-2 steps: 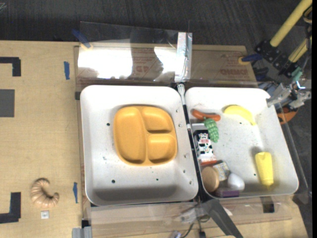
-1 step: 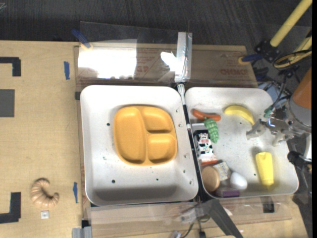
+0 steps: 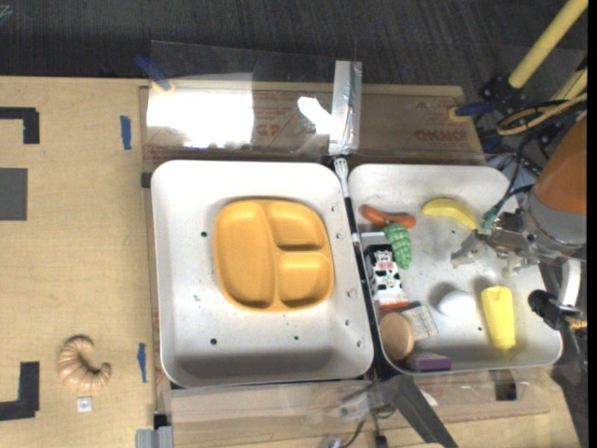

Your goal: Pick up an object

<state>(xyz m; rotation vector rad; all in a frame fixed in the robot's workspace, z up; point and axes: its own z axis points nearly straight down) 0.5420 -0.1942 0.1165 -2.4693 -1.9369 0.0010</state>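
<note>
Seen from above at a slant, a wooden bench [image 3: 65, 278] carries two shallow white bins side by side. The left bin [image 3: 177, 278] holds a yellow-orange divided plate [image 3: 273, 253], lying flat near its middle. The right bin [image 3: 438, 339] holds a scatter of small things: a banana [image 3: 450, 213] near the far side, a carrot [image 3: 386, 217] to its left with a green knobbly toy [image 3: 400, 244] just below it, a black-and-white toy [image 3: 384, 271] along the left wall, a white ball [image 3: 455, 303] near the middle, a yellow bottle [image 3: 499, 316] lying toward the right, a round brown piece [image 3: 395, 336] and a purple block [image 3: 427, 363] at the near edge. The grey arm [image 3: 560, 194] enters from the right, and its gripper [image 3: 482, 241] sits low over the right bin, between the banana and the bottle. Nothing shows between its fingers; whether the jaws are open or closed cannot be told. A tan croissant toy [image 3: 84, 362] lies on the bench, well left of the bins.
</note>
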